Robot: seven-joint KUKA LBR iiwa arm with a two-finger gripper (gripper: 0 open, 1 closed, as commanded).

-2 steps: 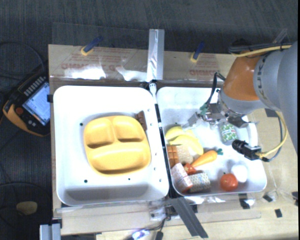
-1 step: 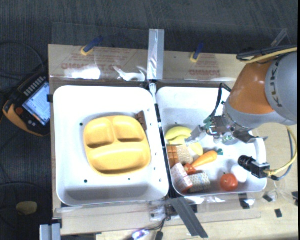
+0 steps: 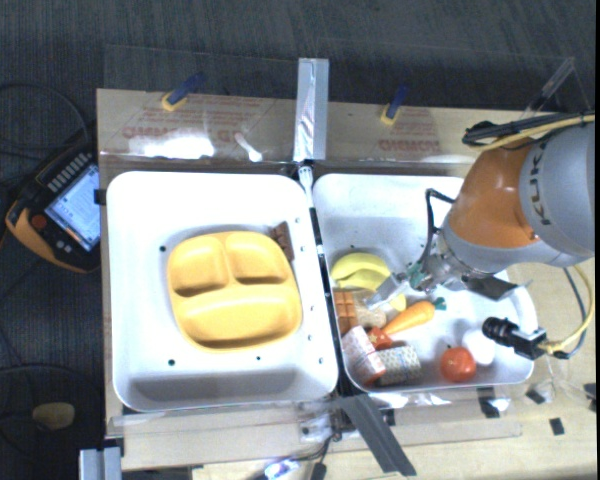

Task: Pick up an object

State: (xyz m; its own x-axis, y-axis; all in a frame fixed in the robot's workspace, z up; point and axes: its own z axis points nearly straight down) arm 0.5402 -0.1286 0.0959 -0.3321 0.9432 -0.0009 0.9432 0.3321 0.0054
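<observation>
The right bin (image 3: 380,196) holds a heap of toy food. In it lie a yellow banana-like piece (image 3: 360,267), an orange carrot (image 3: 411,318), a red tomato (image 3: 458,364), a brown waffle piece (image 3: 346,309) and a red-and-white box (image 3: 382,361). My gripper (image 3: 423,273) hangs low in this bin, just right of the yellow piece and above the carrot's green top. The grey wrist with its orange band (image 3: 490,210) covers the bin's right part. Nothing can be made out in the gripper's grasp.
The left bin (image 3: 140,196) holds a yellow divided plate (image 3: 235,286) and a small brown piece (image 3: 282,236) by its right wall. A black fitting (image 3: 512,335) and cable lie over the right bin's right rim. A handheld pendant (image 3: 65,213) lies left of the bench.
</observation>
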